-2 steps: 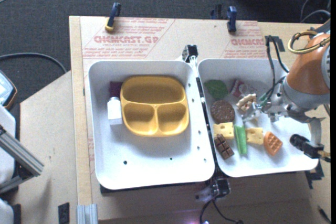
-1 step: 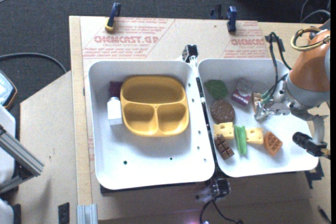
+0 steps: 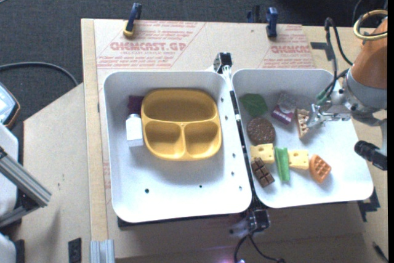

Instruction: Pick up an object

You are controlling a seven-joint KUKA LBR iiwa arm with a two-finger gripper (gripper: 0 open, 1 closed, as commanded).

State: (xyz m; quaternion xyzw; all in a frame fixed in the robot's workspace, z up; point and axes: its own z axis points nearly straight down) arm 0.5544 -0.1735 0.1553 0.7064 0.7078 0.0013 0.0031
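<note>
The right bin [image 3: 345,188] holds several toy foods: a green leaf [image 3: 253,103], a grey and purple packet [image 3: 284,111], a brown round patty [image 3: 261,130], two yellow cheese pieces [image 3: 263,152] [image 3: 299,159], a green pod [image 3: 282,163], a chocolate bar [image 3: 263,172], an orange waffle [image 3: 319,169] and a brown wedge slice [image 3: 302,122]. My gripper [image 3: 313,118] reaches in from the right, low over the bin, its tip right at the wedge slice's right edge. Whether it touches the slice is unclear.
The left bin [image 3: 117,182] carries a yellow divided plate [image 3: 181,124], with a small white bottle [image 3: 134,130] and a dark purple item [image 3: 135,101] against its left side. The arm's orange band [image 3: 372,61] hangs over the right bin's far right corner. Clamps stand on the bench's back edge.
</note>
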